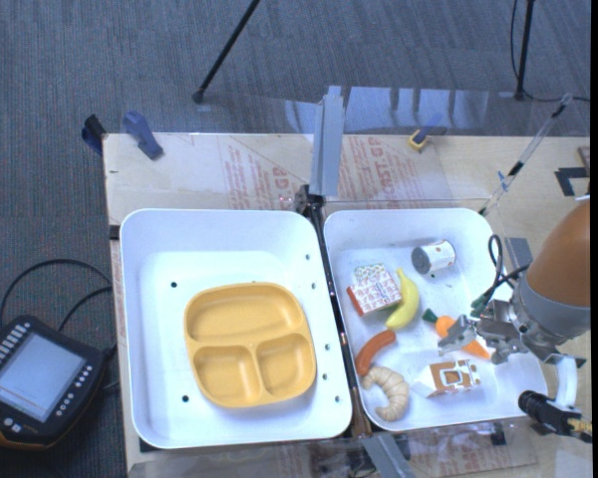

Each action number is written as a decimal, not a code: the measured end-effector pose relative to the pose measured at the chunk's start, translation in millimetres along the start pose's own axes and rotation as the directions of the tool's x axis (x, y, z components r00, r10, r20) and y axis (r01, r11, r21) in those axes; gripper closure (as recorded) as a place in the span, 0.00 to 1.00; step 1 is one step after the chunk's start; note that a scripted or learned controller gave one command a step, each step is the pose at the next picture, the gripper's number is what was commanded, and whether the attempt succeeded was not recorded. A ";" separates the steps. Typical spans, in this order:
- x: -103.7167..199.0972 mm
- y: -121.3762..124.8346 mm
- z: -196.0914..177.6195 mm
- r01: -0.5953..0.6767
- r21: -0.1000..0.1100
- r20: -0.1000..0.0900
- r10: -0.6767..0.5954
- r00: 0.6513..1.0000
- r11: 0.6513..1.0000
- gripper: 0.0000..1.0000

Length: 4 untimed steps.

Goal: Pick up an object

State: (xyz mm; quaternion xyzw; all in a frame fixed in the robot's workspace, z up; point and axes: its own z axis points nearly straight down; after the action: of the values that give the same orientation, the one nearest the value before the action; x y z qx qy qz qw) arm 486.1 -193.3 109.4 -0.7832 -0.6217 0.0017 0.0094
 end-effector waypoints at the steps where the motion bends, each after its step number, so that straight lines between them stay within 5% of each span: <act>1: 0.6 -0.1 -8.0 0.001 0.004 -0.002 -0.001 1.000 1.000 1.00; 2: 0.6 -0.2 -8.0 0.000 0.004 -0.002 0.000 1.000 1.000 0.00; 3: 11.6 39.8 23.5 0.033 -0.011 0.008 -0.033 0.999 0.999 0.00; 4: 12.1 39.4 15.2 0.036 -0.007 0.006 -0.036 0.999 0.999 1.00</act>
State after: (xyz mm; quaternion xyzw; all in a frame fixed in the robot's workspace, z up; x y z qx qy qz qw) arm 527.1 -190.2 93.6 -0.7719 -0.6357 0.0016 0.0046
